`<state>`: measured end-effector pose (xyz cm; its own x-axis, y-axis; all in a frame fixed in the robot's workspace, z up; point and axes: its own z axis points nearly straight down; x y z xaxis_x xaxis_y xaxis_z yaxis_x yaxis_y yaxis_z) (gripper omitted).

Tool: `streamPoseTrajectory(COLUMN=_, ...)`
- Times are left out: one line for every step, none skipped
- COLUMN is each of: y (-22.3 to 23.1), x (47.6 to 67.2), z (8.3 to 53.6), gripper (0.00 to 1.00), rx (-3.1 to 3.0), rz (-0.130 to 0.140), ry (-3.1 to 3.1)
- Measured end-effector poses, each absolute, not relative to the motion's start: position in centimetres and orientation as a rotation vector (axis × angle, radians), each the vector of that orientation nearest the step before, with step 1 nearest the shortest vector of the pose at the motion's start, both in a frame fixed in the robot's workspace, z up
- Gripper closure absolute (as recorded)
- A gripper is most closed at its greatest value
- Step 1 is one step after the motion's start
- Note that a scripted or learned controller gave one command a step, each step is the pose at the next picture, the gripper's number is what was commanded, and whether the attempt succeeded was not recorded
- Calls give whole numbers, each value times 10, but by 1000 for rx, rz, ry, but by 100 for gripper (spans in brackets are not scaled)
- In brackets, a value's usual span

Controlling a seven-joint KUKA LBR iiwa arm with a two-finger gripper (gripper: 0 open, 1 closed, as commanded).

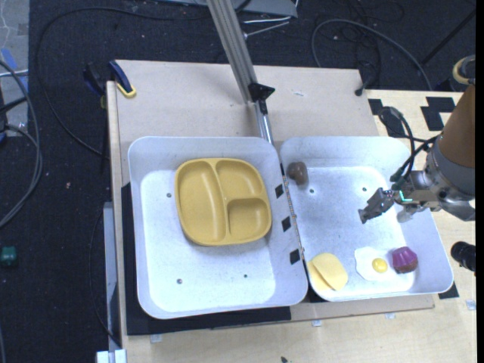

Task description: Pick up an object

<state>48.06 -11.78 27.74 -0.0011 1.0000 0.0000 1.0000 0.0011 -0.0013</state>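
Tool (pixel 376 206) hangs over the middle of the right bin (pixel 344 151), nothing between its fingers; spread or pressed together, cannot tell at this angle.

Candidates all sit in the right bin. Purple piece (pixel 404 259) lies near the bin's front right corner, just beside the fried egg toy (pixel 376 264). Yellow wedge (pixel 329 271) lies at the front left corner of that bin. Brown lump (pixel 297 172) sits at the back left corner, close to the wall.

Likely all light plastic play food, stiff, a bit slick.

- Egg: flat, hard to pinch, skip.
- Purple piece: closest to the tool, chunky; take it across its narrow sides, but it may touch the egg.
- Yellow wedge: pinch across the short width.
- Brown lump: small, rounded, may roll, and the wall crowds one finger.

Yellow divided plate (pixel 224 201) sits in the left bin (pixel 151 278).
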Motion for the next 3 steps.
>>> streamPoseTrajectory(y=-118, x=481, z=278, gripper=0, rx=-2220, rz=0, ry=-2223)
streamPoseTrajectory(y=-124, x=482, z=233, gripper=0, rx=-2221, rz=3, ry=-2218)
streamPoseTrajectory(y=-123, x=485, z=170, gripper=0, rx=-2219, rz=5, ry=-2216)
